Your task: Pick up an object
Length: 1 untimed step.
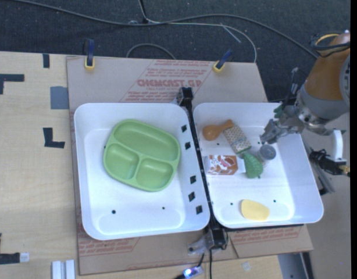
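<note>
- White bins sit side by side on the worktop point(27, 156); the left bin point(88, 173) holds a green divided tray point(142, 154).
- Right bin point(295, 179) holds the candidates: an orange spoon-like piece point(216, 130), a speckled grey block point(236, 138), a red and white packet point(223, 164), a green toy point(253, 164), a small grey disc point(267, 152) and a yellow piece point(254, 210) near the front wall.
- Gripper point(272, 133) hangs over the right bin's far right part, just above and beside the grey disc, with the green toy near.
- Fingers: too small and dark against the wrist; I cannot tell whether they are open or closed. Nothing is seen between them.
- Progress, as judged: all objects lie on the bin floor, so nothing is lifted yet. The arm looks positioned for a descent; the grasp, closing and lift are all left to do.
- Likely target is the disc or the green toy; which one cannot be told.
</note>
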Available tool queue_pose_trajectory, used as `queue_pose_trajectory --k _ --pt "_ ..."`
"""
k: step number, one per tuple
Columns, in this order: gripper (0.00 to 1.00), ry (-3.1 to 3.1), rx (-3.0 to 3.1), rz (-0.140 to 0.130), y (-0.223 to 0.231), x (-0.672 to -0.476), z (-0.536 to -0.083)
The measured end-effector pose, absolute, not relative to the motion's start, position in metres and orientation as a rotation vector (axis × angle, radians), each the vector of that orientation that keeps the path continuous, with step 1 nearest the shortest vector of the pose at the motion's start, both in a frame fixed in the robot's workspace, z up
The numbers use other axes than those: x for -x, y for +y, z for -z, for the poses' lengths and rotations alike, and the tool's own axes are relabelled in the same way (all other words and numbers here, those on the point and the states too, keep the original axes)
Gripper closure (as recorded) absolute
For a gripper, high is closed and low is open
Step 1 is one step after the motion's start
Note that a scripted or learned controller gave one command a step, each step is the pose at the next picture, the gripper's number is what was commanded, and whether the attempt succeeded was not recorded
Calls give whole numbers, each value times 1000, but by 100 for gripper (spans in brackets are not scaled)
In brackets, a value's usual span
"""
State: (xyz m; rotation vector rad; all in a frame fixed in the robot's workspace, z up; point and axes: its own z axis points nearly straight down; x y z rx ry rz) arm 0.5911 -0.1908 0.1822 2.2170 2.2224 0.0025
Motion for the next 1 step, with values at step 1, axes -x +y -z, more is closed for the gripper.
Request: queue_pose_trajectory --k 1 --pt "100 2223 -2220 -1 -190 -592 -201"
